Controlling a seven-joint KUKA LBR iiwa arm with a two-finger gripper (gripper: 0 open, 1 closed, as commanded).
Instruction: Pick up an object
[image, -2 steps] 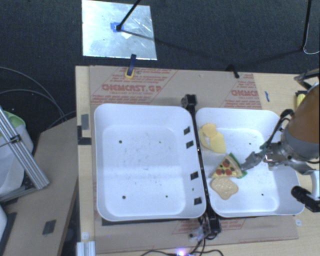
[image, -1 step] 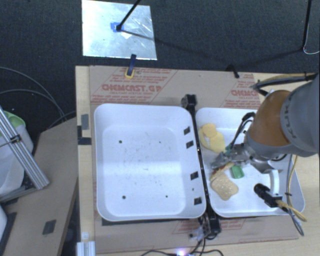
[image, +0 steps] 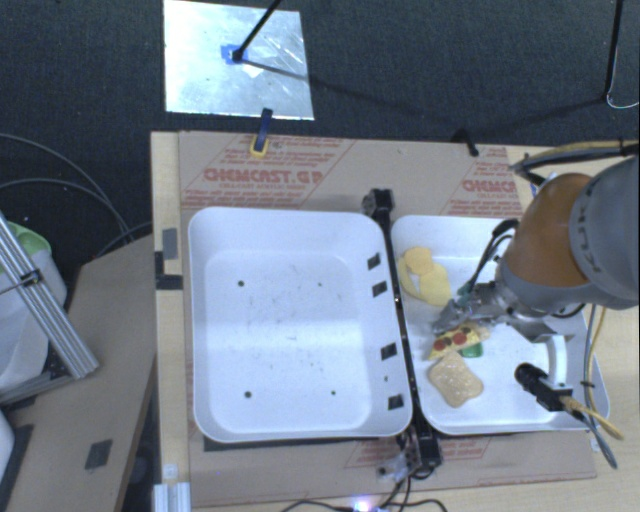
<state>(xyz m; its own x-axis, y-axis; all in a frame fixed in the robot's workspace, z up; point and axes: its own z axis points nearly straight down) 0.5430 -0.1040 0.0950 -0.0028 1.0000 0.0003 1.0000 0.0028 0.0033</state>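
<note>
A brown cardboard sheet printed with red lettering covers the bench beneath two shallow white plastic bins; dark carpet and a shiny square metal plate lie beyond. In the right bin a tan bread-shaped toy lies nearest, then a small yellow, red and green toy touching the two-finger gripper, then a yellow lumpy toy; whether the jaws are closed cannot be told.
</note>
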